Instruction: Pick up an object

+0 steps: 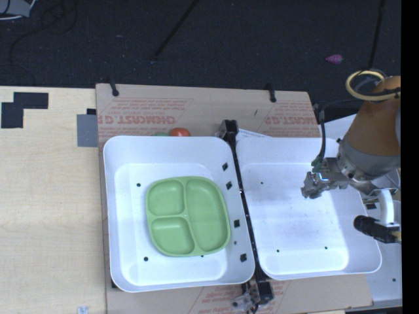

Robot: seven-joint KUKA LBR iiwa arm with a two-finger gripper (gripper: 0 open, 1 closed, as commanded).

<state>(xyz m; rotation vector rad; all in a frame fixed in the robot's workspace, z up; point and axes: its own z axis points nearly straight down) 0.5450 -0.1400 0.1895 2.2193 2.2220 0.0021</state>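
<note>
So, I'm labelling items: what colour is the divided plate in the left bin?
Light green, seen in the camera view: divided plate.

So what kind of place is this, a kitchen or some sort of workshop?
Most likely a robotics lab bench, not a kitchen. A robot arm reaches over two white bins, one holding a green divided plate, and loose cables lie on the dark floor behind.

We see green divided plate (188, 216): smooth plastic, soft sheen. Bin holding it (124, 175) and neighbouring bin (294, 267): white plastic, smooth, slightly glossy. Under bins, cardboard sheet (203, 110): brown, matt, printed. Surface (46, 214) left of cardboard: pale wood-look, matt.
</note>
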